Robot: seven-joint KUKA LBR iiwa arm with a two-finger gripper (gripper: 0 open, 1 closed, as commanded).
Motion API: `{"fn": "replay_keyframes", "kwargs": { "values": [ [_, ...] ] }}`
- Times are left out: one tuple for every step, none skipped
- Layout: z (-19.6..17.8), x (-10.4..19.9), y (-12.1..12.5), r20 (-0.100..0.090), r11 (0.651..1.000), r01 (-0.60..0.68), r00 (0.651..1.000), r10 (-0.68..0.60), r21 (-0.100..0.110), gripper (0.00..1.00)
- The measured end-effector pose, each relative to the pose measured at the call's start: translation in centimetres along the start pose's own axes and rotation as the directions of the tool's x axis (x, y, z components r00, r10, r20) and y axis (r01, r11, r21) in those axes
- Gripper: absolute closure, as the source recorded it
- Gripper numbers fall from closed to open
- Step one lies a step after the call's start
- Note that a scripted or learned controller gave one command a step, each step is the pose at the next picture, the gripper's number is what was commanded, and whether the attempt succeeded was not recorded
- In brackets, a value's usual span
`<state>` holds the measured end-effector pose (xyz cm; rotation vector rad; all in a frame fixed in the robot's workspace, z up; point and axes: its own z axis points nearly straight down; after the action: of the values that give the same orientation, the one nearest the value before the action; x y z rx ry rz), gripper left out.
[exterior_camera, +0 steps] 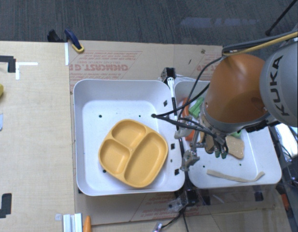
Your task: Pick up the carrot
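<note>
The carrot (187,111) is a thin orange piece at the left side of the right bin (269,170), close to the wall it shares with the left bin. Most of it is hidden under the arm and its cables; a second orange bit peeks out lower down near the gripper. My gripper (191,157) hangs low over the left edge of the right bin, just below and in front of the carrot. The big orange band of the arm (235,93) covers the middle of that bin.
A green item (196,105) lies beside the carrot. A tan slice (236,147) and a long pale strip (235,177) lie in the right bin. A yellow divided plate (134,152) sits in the left bin (91,105). Black cables cross the bins' shared wall.
</note>
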<state>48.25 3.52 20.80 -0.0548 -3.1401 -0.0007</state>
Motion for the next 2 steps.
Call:
{"fn": "replay_keyframes", "kwargs": {
  "values": [
    [1.7, 0.6, 2.7, -0.002, 0.997, -0.081, 0.997, 0.081, 0.001, 0.00],
    [1.6, -5.7, -2.2, 0.004, 0.957, -0.290, 0.957, 0.290, 0.000, 0.00]
  ]
}}
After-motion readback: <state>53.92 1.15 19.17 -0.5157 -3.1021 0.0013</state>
